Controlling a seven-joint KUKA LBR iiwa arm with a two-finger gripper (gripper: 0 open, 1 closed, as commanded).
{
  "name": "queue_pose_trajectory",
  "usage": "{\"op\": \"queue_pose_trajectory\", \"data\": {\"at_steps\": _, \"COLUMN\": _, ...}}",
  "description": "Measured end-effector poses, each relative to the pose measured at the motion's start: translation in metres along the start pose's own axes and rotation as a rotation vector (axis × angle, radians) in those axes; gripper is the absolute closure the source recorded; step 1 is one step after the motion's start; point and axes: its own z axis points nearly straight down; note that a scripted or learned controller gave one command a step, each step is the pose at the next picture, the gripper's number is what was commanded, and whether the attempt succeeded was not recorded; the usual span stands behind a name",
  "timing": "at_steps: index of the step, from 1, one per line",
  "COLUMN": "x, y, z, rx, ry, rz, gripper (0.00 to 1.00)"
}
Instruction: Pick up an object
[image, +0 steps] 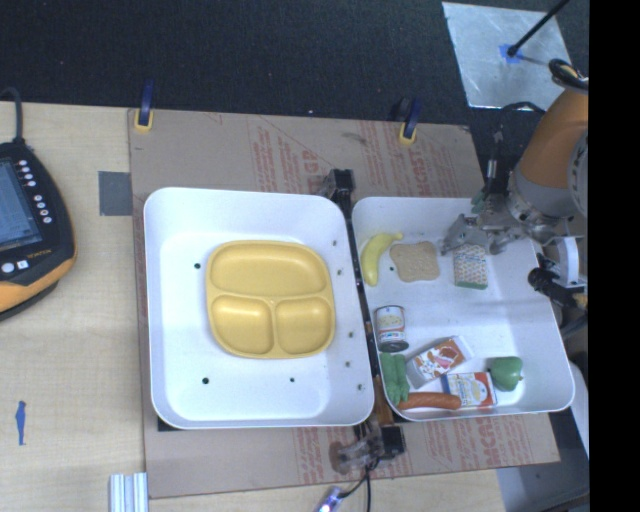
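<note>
Grey gripper (478, 232) low in right bin (530, 330); jaw state cannot tell. Patterned packet (470, 268) just below jaws, bread slice (414, 261) beside, toward left.

Camera view: single fixed camera, mounted above the bench (70, 400), looking down at a slant, far enough off to frame both white bins whole. Left bin (170, 300) sits near centre frame, right bin (540, 330) toward the right edge. Dark floor (250, 50) crosses the top; the arm (555, 150) enters at upper right.
</note>
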Motion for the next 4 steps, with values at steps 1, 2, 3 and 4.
{"op": "queue_pose_trajectory", "data": {"at_steps": 1, "x": 0.0, "y": -0.035, "z": 0.0, "rx": 0.002, "ry": -0.001, "rz": 0.001, "gripper": 0.0}}
{"op": "queue_pose_trajectory", "data": {"at_steps": 2, "x": -0.001, "y": -0.027, "z": 0.0, "rx": -0.001, "ry": -0.001, "rz": 0.001, "gripper": 0.0}}
{"op": "queue_pose_trajectory", "data": {"at_steps": 3, "x": 0.0, "y": -0.041, "z": 0.0, "rx": 0.003, "ry": -0.001, "rz": 0.001, "gripper": 0.0}}
{"op": "queue_pose_trajectory", "data": {"at_steps": 4, "x": 0.003, "y": -0.022, "z": 0.0, "rx": -0.001, "ry": 0.0, "rz": 0.002, "gripper": 0.0}}
